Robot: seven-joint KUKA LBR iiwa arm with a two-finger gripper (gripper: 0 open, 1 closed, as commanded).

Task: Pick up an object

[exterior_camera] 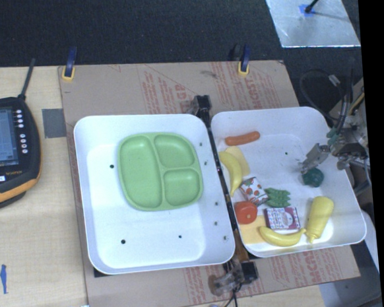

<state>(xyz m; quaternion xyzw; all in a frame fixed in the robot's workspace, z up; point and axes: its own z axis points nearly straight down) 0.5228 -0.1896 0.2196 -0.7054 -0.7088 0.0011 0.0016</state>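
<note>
The right bin (279, 124) holds several toy foods. A red sausage (242, 138) lies near the back and a yellow banana (235, 168) along the left wall. In front of them are a small red-and-white carton (252, 190), a green vegetable (278, 195), a red tomato (245, 212) and a red box (282, 218). A second banana (280, 237) and a yellow bottle (319, 216) lie at the front. A dark green round object (312, 176) sits at the right side. My gripper (329, 153) hangs just above and to the right of it, over the bin's right edge.
The left bin (104, 209) holds a light green divided plate (159, 170). A tablet-like pendant (6, 147) rests on the bench at the far left. Clamps (241, 59) pin the cardboard sheet at the back. Cables run off the right side.
</note>
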